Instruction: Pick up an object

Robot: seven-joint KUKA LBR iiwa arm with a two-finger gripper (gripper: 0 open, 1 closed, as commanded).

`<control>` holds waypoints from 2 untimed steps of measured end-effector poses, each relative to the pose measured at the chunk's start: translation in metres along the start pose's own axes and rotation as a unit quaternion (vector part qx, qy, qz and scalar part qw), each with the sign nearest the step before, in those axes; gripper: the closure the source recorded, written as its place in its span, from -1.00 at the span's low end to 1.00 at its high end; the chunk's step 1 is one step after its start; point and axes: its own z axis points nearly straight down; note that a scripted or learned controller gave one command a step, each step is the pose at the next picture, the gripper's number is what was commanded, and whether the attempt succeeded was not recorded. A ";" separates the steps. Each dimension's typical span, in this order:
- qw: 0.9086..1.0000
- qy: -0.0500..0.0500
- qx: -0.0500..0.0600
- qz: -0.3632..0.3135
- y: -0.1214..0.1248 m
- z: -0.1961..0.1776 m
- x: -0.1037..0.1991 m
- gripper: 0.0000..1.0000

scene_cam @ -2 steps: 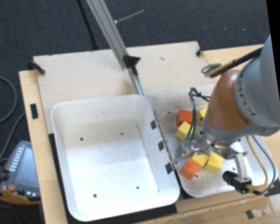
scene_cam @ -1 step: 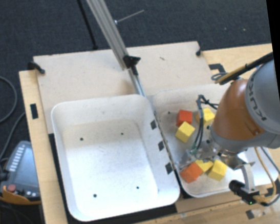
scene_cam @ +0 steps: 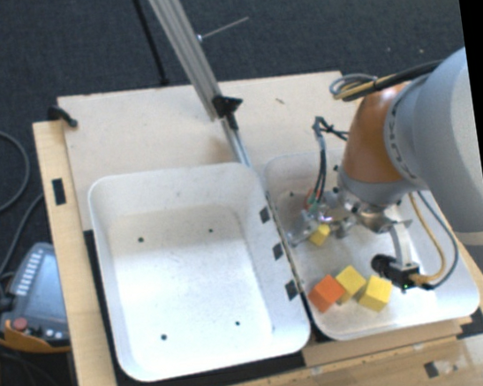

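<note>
Yellow block between pincer fingers (clenched on it) | right bin | orange cube near

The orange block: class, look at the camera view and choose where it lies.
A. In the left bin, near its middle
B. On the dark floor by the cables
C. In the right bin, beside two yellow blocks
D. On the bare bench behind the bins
C: the orange block lies near the front of the right bin, next to two yellow blocks; a third yellow block sits at the end effector.
</note>
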 end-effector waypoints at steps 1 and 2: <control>1.000 -0.001 0.002 -0.002 -0.002 -0.011 -0.002 1.00; 1.000 -0.001 0.003 -0.003 -0.003 -0.010 -0.003 -1.00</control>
